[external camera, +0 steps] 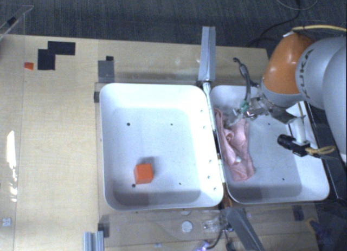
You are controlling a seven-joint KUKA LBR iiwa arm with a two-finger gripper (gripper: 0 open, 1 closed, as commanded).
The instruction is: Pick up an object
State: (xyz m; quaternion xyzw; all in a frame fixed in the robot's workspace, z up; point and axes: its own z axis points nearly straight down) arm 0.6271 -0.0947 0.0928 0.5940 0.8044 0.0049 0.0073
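Observation:
A crumpled pink cloth point(237, 148) lies along the left side of the right bin point(282, 187), stretched from back to front. My gripper point(243, 112) hangs over the cloth's upper end, at or very near the fabric, with the grey arm and its orange band point(284, 71) coming in from the right. A small orange cube point(143, 173) sits alone on the floor of the left bin point(157, 103), towards its front left, far from the gripper.
A metal divider post point(207, 55) stands behind the seam between the two bins. A black fitting with a cable point(293, 145) hangs from the arm over the right bin. Black and orange markers point(53, 53) lie on the bench at back left.

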